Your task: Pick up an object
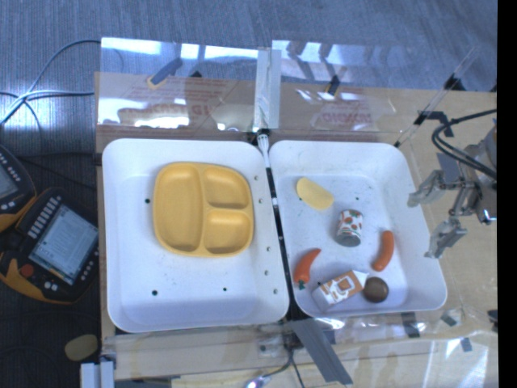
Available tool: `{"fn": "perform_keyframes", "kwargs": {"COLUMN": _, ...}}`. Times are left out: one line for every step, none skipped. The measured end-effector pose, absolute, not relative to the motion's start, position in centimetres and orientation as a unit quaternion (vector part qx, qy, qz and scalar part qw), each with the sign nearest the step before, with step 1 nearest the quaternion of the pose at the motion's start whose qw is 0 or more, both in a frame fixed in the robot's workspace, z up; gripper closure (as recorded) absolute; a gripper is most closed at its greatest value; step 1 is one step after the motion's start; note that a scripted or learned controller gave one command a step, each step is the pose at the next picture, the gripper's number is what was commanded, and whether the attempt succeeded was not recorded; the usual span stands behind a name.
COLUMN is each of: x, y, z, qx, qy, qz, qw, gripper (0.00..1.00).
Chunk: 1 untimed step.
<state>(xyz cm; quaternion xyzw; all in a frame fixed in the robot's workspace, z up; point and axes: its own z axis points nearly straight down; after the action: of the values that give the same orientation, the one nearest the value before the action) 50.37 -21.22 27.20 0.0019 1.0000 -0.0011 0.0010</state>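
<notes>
You've got two white bins side by side on the bench (472, 297); left bin (129, 297) holds a yellow tray (202, 208) with three compartments, sitting flat near its middle. Right bin (404, 164) holds all the pickable stuff: yellow piece (313, 193) near the upper left; can (349, 227) with red spots around centre, upright or close to it; sausage (384, 250) to the can's right, tilted; carrot (306, 266) at lower left, close to the bin's wall; carton (340, 288) at the lower middle, lying on its side; brown ball (375, 289) just beside the carton's right end, looks touching. Sausage and ball sit near each other but apart.

Claw (436, 214) is at the right edge of the right bin, over its rim, clear of every item; fingers are spread wide, one tip up near the bin's upper right, the other lower down; nothing between them. Nearest item to it is the sausage, well apart. Black cables loop above the claw at the frame's right. Pendant (48, 245) lies on the floor left of the bench.
</notes>
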Motion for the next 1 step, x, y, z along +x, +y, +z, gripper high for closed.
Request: {"fn": "perform_keyframes", "kwargs": {"x": 48.45, "y": -22.22, "z": 14.51, "qx": 0.088, "qy": 0.996, "qz": -0.0007, "qw": 0.000, "gripper": 0.00}}
